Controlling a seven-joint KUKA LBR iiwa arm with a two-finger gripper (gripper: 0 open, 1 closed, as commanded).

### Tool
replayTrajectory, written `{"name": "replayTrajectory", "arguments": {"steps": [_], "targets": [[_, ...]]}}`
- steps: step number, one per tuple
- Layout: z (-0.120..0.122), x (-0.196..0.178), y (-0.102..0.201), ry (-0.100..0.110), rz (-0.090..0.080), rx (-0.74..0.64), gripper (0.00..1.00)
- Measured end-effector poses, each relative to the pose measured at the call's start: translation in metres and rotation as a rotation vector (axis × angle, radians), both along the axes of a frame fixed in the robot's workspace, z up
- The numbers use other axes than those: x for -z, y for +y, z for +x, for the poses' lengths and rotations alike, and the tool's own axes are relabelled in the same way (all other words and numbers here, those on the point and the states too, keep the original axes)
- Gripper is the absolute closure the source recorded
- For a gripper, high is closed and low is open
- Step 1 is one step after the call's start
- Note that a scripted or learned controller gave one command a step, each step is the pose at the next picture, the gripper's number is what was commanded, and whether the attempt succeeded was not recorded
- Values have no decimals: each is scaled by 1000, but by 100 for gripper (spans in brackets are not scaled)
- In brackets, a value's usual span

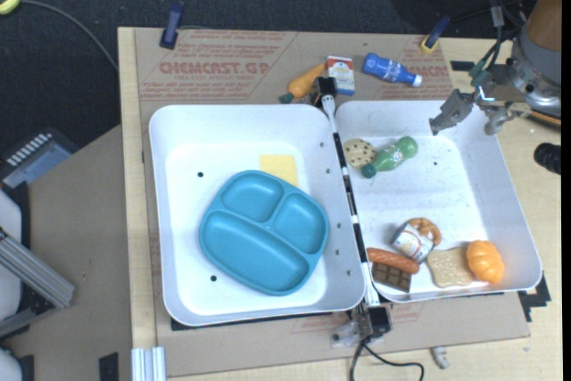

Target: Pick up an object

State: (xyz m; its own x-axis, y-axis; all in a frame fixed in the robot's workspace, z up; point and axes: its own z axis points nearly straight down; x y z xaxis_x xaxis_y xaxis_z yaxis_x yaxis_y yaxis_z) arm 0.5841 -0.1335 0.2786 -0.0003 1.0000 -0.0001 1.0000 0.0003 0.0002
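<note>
The jaws (471, 109) hang spread apart and empty over the right bin's (500, 192) far edge. The green bottle (393, 154) lies in that bin, left of them and slightly nearer.

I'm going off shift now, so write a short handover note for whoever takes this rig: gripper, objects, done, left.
Gripper: open, holding nothing, above the top edge of the right white bin.
Right bin: green plastic bottle beside a round speckled cookie at its upper left; small white can, red sausage, chocolate bar, toast slice and orange toy bread along its lower edge.
Left white bin: blue divided plastic tray, yellow cheese slice.
Done: nothing picked yet.
Left: the whole pick.
</note>
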Motion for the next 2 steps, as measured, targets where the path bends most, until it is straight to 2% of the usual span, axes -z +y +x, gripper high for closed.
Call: {"name": "replayTrajectory", "arguments": {"steps": [1, 2], "targets": [[72, 110, 2, 1, 0, 0, 0], [51, 173, -6, -20, -1, -1, 0]]}}
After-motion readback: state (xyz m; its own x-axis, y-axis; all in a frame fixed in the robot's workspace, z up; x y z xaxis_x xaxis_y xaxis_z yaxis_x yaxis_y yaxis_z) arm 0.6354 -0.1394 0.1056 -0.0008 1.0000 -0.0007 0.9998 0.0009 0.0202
